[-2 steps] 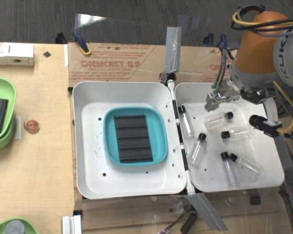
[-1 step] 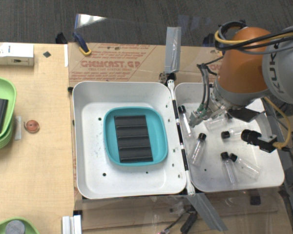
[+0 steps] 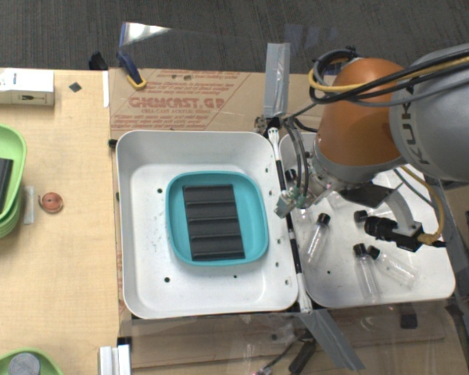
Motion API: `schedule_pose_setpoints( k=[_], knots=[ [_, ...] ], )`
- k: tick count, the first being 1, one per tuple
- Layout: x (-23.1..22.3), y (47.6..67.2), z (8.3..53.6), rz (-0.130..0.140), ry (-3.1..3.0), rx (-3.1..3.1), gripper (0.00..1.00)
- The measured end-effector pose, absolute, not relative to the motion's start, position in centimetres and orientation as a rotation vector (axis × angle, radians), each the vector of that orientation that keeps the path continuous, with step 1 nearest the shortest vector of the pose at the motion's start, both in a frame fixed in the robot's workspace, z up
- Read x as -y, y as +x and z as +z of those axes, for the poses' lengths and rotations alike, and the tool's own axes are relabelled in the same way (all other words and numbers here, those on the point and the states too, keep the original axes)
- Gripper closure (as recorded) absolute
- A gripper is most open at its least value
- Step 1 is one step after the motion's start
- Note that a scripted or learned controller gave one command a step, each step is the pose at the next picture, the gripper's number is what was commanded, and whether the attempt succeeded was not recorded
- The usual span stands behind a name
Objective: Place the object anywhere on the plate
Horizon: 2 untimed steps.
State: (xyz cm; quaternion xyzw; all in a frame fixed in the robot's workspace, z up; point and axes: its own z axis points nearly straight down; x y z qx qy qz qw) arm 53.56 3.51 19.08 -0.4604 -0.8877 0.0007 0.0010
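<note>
A teal plate [image 3: 254, 209] with a black ridged insert [image 3: 213, 221] lies in the middle of the left white bin [image 3: 141, 280]. Three clear vials with black caps lie in the right white bin [image 3: 422, 287]: one [image 3: 316, 233] near the divider, two [image 3: 365, 268] [image 3: 392, 267] further right. My gripper [image 3: 289, 200] hangs under the orange band, low over the divider between the bins, just right of the plate's right rim and above the nearest vial. The wrist hides what lies between its tips.
On the bench to the left stand a green tray [image 3: 4, 180], a small reddish disc [image 3: 51, 201] and a white box [image 3: 19, 87]. Printed cardboard [image 3: 184, 96] lies behind the left bin. The grey arm [image 3: 438, 123] covers the right bin's far side.
</note>
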Motion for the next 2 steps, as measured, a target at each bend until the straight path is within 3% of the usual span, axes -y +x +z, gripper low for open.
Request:
schedule_pose_setpoints(
  k=[1, 2],
  knots=[
    [-3.47, 53.57, 19.08, 0.002, -1.446, 2.787, 0.00],
    [-3.28, 53.67, 19.94, 0.002, -1.457, 2.782, 1.00]
  ],
)
